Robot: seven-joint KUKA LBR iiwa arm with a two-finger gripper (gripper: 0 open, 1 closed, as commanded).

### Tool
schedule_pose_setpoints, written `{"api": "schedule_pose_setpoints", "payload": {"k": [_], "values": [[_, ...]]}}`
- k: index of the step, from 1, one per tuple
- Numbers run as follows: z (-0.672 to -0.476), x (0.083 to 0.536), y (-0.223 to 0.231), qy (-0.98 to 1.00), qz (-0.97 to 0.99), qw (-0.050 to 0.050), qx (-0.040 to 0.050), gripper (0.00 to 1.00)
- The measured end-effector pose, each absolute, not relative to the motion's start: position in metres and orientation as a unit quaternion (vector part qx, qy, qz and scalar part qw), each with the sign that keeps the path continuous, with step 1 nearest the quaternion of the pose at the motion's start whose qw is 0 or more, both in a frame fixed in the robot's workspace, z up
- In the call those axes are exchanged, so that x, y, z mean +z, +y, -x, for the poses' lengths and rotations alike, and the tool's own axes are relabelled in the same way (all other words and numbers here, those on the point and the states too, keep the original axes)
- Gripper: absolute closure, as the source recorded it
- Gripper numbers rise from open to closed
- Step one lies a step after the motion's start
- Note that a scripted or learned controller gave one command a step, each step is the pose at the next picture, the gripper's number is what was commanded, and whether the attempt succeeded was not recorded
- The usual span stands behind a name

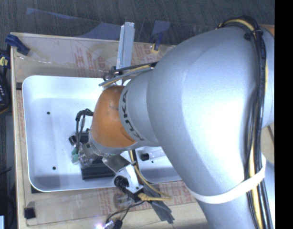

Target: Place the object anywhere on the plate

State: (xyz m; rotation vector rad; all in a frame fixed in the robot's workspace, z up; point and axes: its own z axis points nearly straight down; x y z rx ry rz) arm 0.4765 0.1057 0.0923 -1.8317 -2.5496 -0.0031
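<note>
My arm (204, 104) hangs low over the left white bin (46, 128), so my gripper (87, 163) is mostly buried under my own wrist, and honestly I can't tell its state. Can't make out the object or plate either.

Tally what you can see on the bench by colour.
White bin: 1 in plain view; the arm covers the rest
Grey arm: 1
Orange band: 1
Total: 3
</note>
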Motion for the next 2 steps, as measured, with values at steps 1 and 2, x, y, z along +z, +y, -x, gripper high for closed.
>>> {"api": "schedule_pose_setpoints", "payload": {"k": [1,2], "values": [[-0.499,0.172,0.191,-0.648,0.762,0.002,0.0021,1.0],[-0.542,0.195,0.144,-0.711,0.703,0.001,0.0016,1.0]]}}
